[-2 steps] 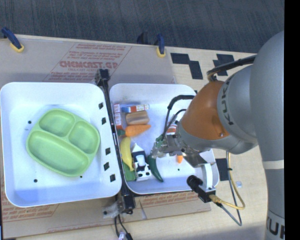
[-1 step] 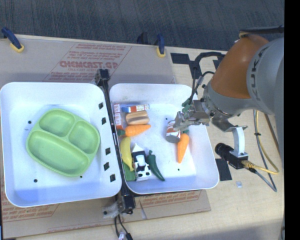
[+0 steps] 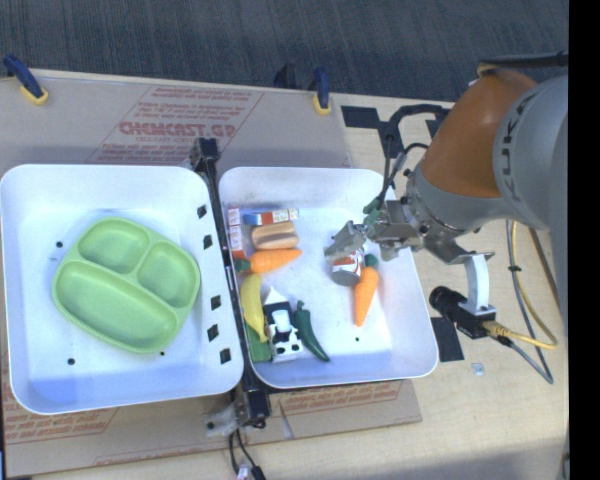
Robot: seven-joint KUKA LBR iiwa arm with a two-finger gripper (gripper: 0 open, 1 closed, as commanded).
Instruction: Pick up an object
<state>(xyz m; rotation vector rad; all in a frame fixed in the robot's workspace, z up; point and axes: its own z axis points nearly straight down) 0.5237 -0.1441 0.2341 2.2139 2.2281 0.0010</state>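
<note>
1. Carrot (image 3: pixel 365 295), the toy one on the right side of the right bin (image 3: pixel 405 353), is the object nearest the gripper (image 3: pixel 352 251); it lies at a slant with its green top up by the gripper and its tip pointing toward the bin's near edge.
2. We see the gripper over the right bin's upper right part, reaching in from the right on the grey arm with its orange band (image 3: pixel 475 143).
3. We see a small silver, white and red object (image 3: pixel 346 264) right at the gripper's tip, just above the carrot's top. We cannot make out what it is, nor whether it sits between the fingers.
4. We cannot tell whether the fingers are apart or together; the wrist hardware hides them.
5. Along the right bin's left side we see 5 other toys: a striped box (image 3: pixel 263 216) at the top, a hot dog (image 3: pixel 274 235) below it, a second carrot (image 3: pixel 274 261) lying crosswise, a banana (image 3: pixel 251 303) along the wall, and a black and white cow (image 3: pixel 283 330) beside a dark green pepper (image 3: pixel 311 333).
6. In the left bin (image 3: pixel 25 368) we see 1 green divided plate (image 3: pixel 127 284) with 3 compartments, lying flat near the middle.
</note>
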